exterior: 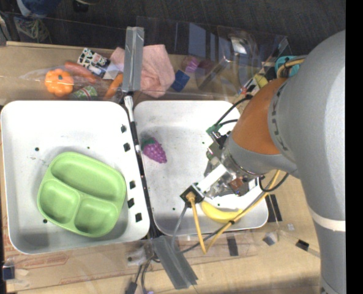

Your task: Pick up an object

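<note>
A purple bunch of toy grapes (153, 150) lies in the right bin (181, 118), close to its left wall. A yellow banana (220, 213) rests at the right bin's front right corner. My gripper (230, 185) hangs low over that corner, just above the banana, and the wrist and cables hide its fingertips. The grey arm with its orange band (261, 124) covers the bin's right side. A green divided plate (83, 193) lies in the left bin (22, 127).
Behind the bins lie a small orange pumpkin (58, 82), a carrot, a pink cloth (153, 66) and a blue block (180, 80). A grey bar (132, 57) stands at the divider between the bins. Cables trail over the right bin's front edge.
</note>
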Controlling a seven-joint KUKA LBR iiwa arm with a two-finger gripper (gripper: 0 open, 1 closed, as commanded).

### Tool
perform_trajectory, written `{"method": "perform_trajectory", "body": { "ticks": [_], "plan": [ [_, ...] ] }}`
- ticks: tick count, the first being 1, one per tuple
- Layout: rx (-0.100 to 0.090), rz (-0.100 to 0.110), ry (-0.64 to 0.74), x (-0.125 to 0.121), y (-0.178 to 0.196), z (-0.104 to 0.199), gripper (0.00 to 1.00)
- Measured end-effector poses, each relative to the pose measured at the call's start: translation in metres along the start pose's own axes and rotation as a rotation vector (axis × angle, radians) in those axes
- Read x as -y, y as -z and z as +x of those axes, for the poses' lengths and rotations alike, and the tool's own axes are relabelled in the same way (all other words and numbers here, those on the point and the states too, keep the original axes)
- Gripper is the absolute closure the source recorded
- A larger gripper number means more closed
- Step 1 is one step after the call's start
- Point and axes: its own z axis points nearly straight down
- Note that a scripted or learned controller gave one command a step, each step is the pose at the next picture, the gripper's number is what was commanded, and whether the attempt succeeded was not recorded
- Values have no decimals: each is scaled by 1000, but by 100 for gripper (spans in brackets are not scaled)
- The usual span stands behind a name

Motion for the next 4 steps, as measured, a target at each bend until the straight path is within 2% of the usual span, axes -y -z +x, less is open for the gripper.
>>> {"method": "perform_trajectory", "body": {
  "ticks": [1, 2, 3, 4],
  "plan": [
    [-4, 0, -224, -101, 46, 66, 100],
    [-6, -3, 13, -134, 173, 38, 100],
    [-5, 0, -260, -110, 196, -27, 100],
    [-6, -6, 180, -110, 231, -25, 100]
  ]
}}
